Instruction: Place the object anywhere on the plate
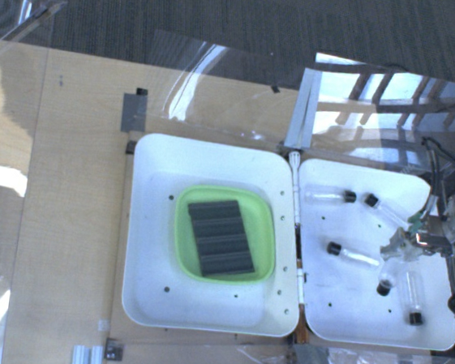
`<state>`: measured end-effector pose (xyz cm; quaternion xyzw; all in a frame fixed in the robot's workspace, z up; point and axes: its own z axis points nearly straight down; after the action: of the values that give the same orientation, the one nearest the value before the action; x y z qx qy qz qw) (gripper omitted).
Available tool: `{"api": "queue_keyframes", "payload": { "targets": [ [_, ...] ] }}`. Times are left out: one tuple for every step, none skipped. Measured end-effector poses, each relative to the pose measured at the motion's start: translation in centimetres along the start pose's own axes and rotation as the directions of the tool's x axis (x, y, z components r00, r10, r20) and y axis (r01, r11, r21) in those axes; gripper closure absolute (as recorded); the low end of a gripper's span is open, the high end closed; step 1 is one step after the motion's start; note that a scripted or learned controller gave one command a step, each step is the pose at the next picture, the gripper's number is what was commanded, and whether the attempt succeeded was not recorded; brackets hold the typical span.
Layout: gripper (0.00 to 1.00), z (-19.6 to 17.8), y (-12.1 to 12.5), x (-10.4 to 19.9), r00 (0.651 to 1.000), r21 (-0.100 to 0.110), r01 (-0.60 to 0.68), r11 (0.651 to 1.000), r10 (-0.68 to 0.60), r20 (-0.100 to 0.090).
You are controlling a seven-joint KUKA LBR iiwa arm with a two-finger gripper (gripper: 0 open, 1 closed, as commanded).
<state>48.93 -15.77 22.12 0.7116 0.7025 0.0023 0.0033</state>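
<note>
Hovering over the right bin [431, 327] among clear black-capped tubes [348, 253], the gripper [404, 244] hides its grip state, while 1 dark ridged block [220, 237] lies on the green plate [181, 245].

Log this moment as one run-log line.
gripper: over right bin, among clear tubes | fingers: cannot tell | green plate: left bin, bears dark ridged block | placement: not yet done

Dark ribbed block [220, 237] on green plate [181, 245] — gripper [399, 247] over clear tubes [350, 254] in right bin [343, 313].
</note>
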Motion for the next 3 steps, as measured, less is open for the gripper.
{"api": "queue_keyframes", "payload": {
  "targets": [
    [1.00, 1.7, -0.1, 7.4, 0.998, 0.002, 0.070, 0.998, -0.070, -0.001],
    [1.00, 3.7, 3.2, 14.9, 0.991, 0.002, 0.130, 0.991, -0.130, -0.002],
    [0.00, 3.6, 3.2, 14.9, 0.992, 0.002, 0.130, 0.992, -0.130, -0.002]
  ]
}}
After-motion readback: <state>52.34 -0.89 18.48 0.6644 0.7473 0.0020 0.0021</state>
